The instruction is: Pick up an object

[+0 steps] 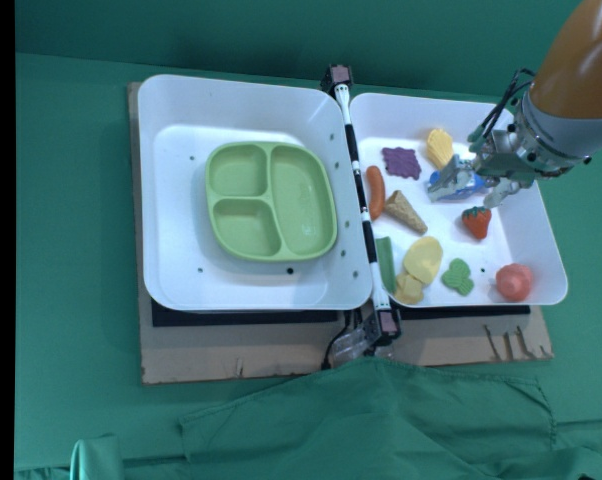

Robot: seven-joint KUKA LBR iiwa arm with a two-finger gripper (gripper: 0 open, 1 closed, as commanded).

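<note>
End effector [459,180] hangs low in the right bin [541,230], finger state unclear, over a blue-grey object [445,182] between the yellow corn [439,147] and strawberry [477,222].

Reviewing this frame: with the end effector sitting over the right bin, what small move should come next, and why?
Probably a short straight descent. The end effector sits in the right bin, between the yellow corn piece and the strawberry, with no toy seen in its grip.
</note>
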